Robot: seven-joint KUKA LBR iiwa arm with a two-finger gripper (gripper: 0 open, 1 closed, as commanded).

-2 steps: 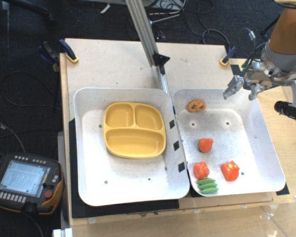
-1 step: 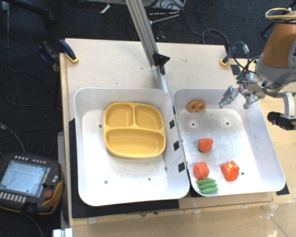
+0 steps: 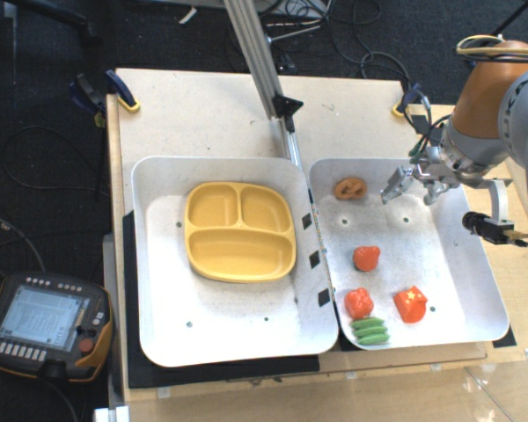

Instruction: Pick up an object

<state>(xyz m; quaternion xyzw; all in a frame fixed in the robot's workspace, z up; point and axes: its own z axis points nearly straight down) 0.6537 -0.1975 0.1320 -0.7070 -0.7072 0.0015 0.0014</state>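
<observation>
The gripper (image 3: 412,188) is seen over the right bin (image 3: 475,280) near its twelve o'clock edge, its fingers spread apart with nothing between them; a brown pretzel (image 3: 350,188) lies at its nine o'clock, apart from it. Three red pieces (image 3: 366,258) and a green pod (image 3: 370,330) are found toward the bin's six o'clock; a yellow divided plate (image 3: 240,231) rests in the left bin (image 3: 158,323).

arm (image 3: 502,104) cut off at right edge
</observation>
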